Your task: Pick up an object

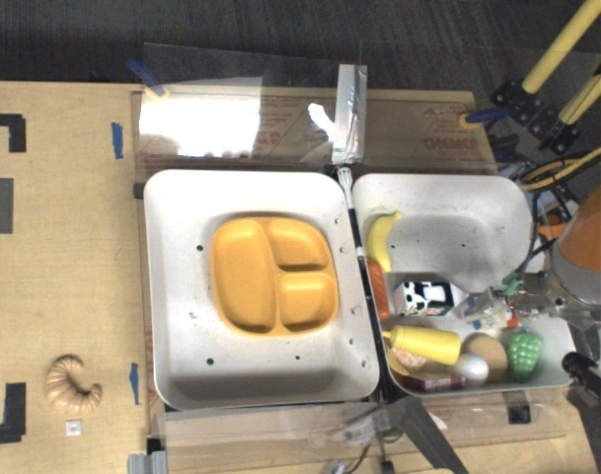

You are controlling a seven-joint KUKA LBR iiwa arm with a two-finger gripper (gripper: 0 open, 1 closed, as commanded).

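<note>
The right bin (pixel 458 200) holds a heap of small things along its near side. A yellow banana (pixel 381 240) lies at its left wall. A black-and-white cow toy (pixel 424 297) sits in the middle, with a yellow bottle (pixel 428 343) lying in front of it. A tan ball (pixel 486 352) and a green bumpy fruit (pixel 523 354) rest at the near right. My gripper (pixel 493 302) reaches in from the right, low over the pile, just right of the cow toy and above the tan ball. I see nothing clearly held in it.
The left bin (pixel 172 265) bears a yellow divided plate (pixel 274 273). A tan curled toy (pixel 73 383) lies on the bench at the near left. The arm's orange band (pixel 582 240) hangs over the right bin's right rim. Yellow bars (pixel 566 33) cross the far right.
</note>
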